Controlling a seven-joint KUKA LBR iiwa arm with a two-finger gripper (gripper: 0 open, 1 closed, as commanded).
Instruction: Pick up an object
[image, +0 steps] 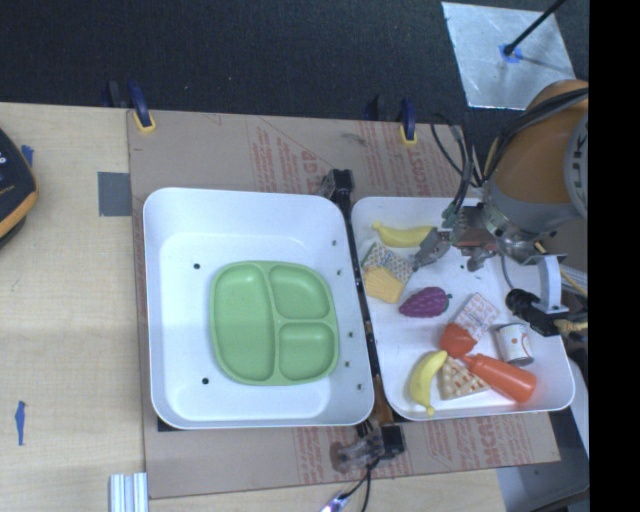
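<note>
Apparently open, the hand (452, 250) hovers beside a yellow banana (402, 236).

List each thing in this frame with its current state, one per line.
gripper: above the right bin, by the upper banana
green divided plate: flat in the left bin
upper banana: lying in the right bin
lower banana: lying near the front edge
purple grapes: loose mid-bin
orange carrot: on its side
small can: tipped on its side
</note>
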